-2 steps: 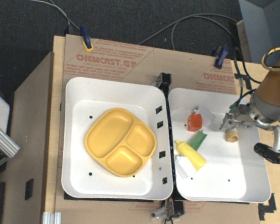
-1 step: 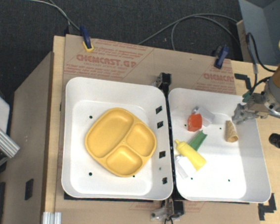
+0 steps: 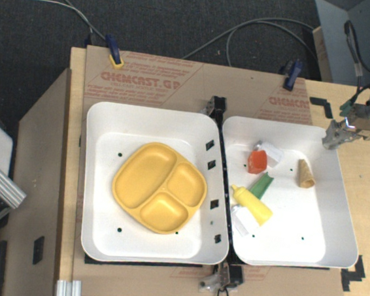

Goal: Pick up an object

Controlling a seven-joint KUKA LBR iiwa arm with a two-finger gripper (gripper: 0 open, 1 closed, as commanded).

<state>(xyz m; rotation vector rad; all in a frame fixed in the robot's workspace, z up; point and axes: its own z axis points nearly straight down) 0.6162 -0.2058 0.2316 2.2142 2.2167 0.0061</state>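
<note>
The right bin (image 3: 306,249) holds a small red object (image 3: 257,161), a green stick-shaped piece (image 3: 260,185), a yellow squeeze bottle (image 3: 252,205) lying on its side and a tan cone (image 3: 306,174). A clear wrapper (image 3: 273,152) lies beside the red object. My gripper (image 3: 342,131) hangs over the far right corner of the right bin, apart from all the objects; the tan cone is the nearest one, below and to its left.
A yellow divided plate (image 3: 160,187) lies in the left bin (image 3: 97,168). Black clips (image 3: 212,173) run along the seam between the bins. Clamps (image 3: 114,54) and cables sit at the bench's far edge.
</note>
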